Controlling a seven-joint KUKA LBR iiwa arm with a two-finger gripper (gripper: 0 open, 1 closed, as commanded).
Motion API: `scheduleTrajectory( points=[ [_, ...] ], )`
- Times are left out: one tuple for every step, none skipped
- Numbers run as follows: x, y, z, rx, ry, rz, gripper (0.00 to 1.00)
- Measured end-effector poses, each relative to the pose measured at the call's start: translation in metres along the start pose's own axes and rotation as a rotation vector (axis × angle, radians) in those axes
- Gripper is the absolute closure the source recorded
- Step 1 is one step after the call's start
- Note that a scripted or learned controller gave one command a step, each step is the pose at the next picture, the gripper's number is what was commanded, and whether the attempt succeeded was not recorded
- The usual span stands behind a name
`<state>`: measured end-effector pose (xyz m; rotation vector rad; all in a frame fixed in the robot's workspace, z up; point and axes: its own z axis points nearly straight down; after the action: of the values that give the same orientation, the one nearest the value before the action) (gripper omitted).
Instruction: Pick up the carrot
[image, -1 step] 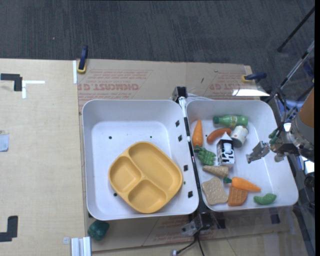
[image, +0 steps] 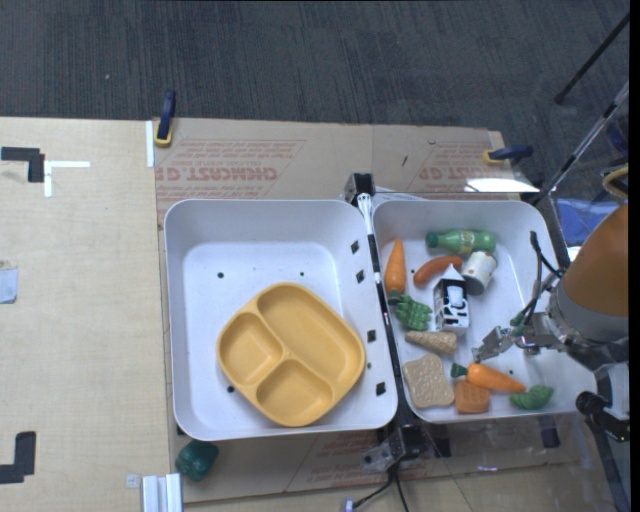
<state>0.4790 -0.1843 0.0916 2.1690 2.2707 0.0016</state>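
An orange carrot (image: 494, 378) with a small green stub lies near the front of the right bin (image: 520, 215), pointing right. A second carrot-like orange piece (image: 396, 265) lies along that bin's left wall, with green leaves (image: 411, 312) just below it. My gripper (image: 495, 343) hangs low in the right bin, just above and slightly left of the front carrot. Nothing shows in its grip. The grey arm with its orange band (image: 603, 275) comes in from the right edge.
The right bin also holds a green bottle (image: 462, 240), a red chili (image: 438, 268), a white can (image: 479, 270), a black-and-white bottle (image: 453, 303), bread pieces (image: 428, 381), an orange block (image: 472, 398) and a green pepper (image: 531, 397). A yellow divided plate (image: 290, 352) lies in the left bin (image: 200, 240).
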Motion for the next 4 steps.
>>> scheduleTrajectory(
  points=[
    [0.070, 0.003, 0.000, 0.003, 0.002, -0.139, 0.00],
    [0.039, 0.001, 0.000, 0.000, 0.000, -0.507, 0.00],
    [0.054, 0.004, -0.001, -0.002, -0.001, -0.917, 0.00],
    [0.053, 0.006, -0.010, -0.008, -0.005, -0.908, 1.00]
  ],
)
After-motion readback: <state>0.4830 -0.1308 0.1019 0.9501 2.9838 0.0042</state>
